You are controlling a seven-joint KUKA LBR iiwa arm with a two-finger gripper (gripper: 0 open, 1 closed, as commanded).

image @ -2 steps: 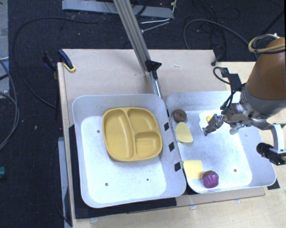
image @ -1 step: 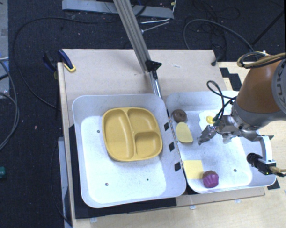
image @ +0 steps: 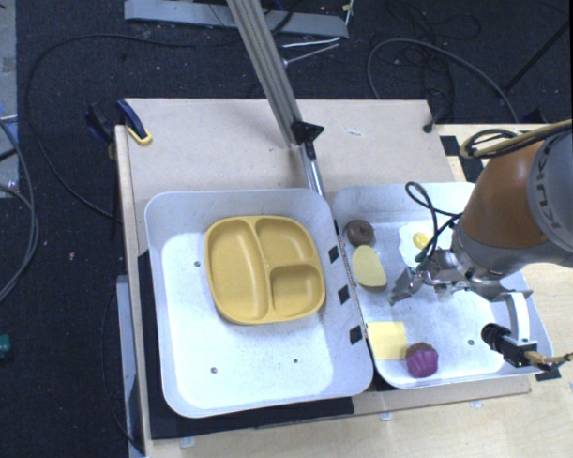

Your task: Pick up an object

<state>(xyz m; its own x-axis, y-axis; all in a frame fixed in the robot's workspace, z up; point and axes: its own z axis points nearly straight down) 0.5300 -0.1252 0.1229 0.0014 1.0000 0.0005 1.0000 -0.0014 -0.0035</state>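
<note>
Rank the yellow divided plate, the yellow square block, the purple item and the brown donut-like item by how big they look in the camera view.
1. yellow divided plate, by far the largest
2. yellow square block
3. purple item and brown donut-like item: these two look about alike, too close to rank.

Grey arm (image: 557,181); broad orange band; black cable; dark metal tool (image: 408,287)
</note>
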